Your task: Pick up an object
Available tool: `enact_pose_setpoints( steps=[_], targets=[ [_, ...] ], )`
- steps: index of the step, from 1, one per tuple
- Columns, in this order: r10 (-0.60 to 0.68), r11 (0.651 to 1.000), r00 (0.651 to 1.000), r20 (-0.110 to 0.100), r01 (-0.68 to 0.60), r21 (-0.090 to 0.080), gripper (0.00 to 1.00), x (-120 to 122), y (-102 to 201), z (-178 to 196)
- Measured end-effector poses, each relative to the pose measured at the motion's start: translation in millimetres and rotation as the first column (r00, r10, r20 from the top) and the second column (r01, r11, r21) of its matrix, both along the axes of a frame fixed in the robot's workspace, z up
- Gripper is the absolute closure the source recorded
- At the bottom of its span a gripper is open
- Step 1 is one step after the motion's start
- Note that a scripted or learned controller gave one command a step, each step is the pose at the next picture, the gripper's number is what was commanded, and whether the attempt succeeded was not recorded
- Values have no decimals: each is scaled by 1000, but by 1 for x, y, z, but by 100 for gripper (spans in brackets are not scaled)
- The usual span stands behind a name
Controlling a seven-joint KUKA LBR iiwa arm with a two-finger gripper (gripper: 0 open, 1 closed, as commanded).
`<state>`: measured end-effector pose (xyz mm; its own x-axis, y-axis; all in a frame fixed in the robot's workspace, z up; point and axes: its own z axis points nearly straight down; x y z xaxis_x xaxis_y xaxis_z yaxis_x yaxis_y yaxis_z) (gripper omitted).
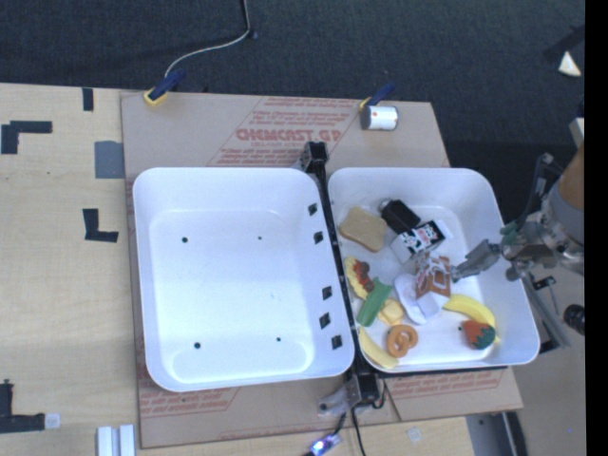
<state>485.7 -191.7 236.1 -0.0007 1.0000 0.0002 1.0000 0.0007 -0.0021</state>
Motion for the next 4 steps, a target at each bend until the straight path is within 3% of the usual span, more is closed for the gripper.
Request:
enact_pose_setpoints(
  steps=[1,2,3,4],
  targets=[
    [-2,1000,1000,-8,2,2,0,5,-33,-138],
    [1,1000,1000,-1,-1,1,100,7,-31,-121],
    [0,1000,1000,-2,0,1,0,7,-31,-122],
    [1,1000,1000,-3,-1,2,100,7,-30,-112]
  ],
)
